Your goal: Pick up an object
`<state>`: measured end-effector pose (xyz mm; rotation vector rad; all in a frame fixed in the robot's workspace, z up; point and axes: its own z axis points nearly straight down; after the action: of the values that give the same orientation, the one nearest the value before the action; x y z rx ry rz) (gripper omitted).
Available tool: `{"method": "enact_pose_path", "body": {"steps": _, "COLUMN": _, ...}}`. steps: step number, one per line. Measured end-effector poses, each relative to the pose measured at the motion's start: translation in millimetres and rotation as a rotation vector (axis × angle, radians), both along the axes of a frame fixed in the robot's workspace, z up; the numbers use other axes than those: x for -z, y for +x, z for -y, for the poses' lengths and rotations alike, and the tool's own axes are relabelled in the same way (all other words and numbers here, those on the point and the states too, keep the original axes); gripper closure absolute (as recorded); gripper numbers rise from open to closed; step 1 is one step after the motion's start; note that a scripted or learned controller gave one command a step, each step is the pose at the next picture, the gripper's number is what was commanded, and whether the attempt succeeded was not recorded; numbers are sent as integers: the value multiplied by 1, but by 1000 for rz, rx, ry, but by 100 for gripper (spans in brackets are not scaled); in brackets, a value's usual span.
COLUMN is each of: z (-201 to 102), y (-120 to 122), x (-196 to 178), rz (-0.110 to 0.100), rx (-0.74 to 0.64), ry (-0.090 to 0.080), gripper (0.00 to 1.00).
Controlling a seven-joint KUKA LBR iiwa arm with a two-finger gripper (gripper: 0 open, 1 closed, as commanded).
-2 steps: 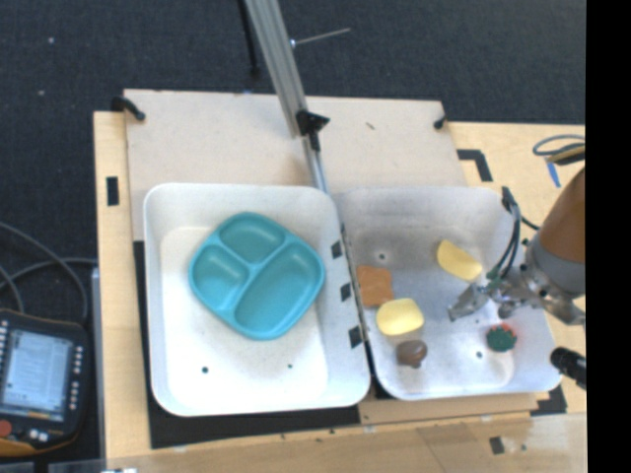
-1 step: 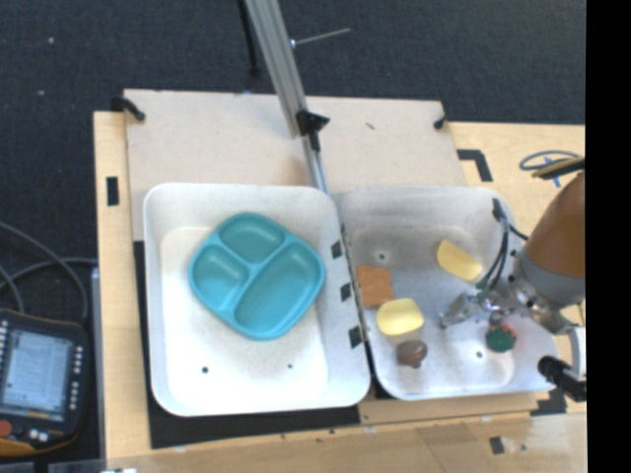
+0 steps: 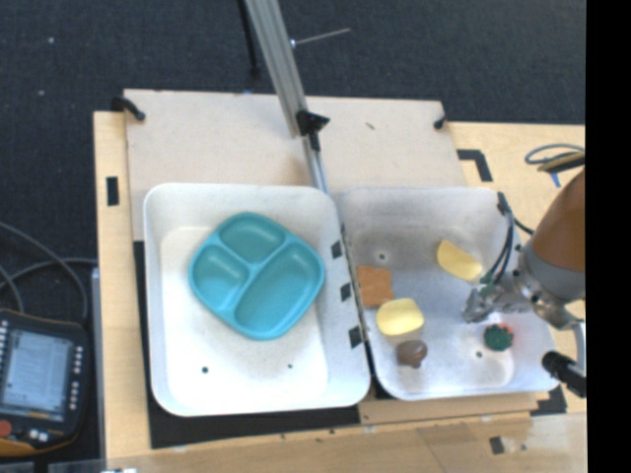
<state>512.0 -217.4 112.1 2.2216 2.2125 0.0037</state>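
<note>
Overhead, I log the gripper (image 3: 480, 306) low in the right bin (image 3: 394, 210), near its right wall; finger state I cannot tell. Just beside it, toward the front right corner, lies a small green object (image 3: 498, 338), apart from it. Yellow piece (image 3: 458, 260) behind; yellow block (image 3: 399, 316), orange square (image 3: 375, 285), brown lump (image 3: 411, 352) by the left wall. Left bin (image 3: 246, 387) carries a teal divided plate (image 3: 257, 275).

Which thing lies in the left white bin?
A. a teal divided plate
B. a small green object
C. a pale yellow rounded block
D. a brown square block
A: the teal divided plastic plate lies alone in the left shallow white bin, while the brown square block, the small green object and the pale yellow rounded block are all in the right shallow white bin.
</note>
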Motion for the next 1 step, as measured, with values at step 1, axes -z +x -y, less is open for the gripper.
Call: {"method": "enact_pose_path", "body": {"steps": 1, "z": 2, "y": -6, "x": -48, "rz": 1, "rx": 1, "ry": 0, "gripper": 100}}
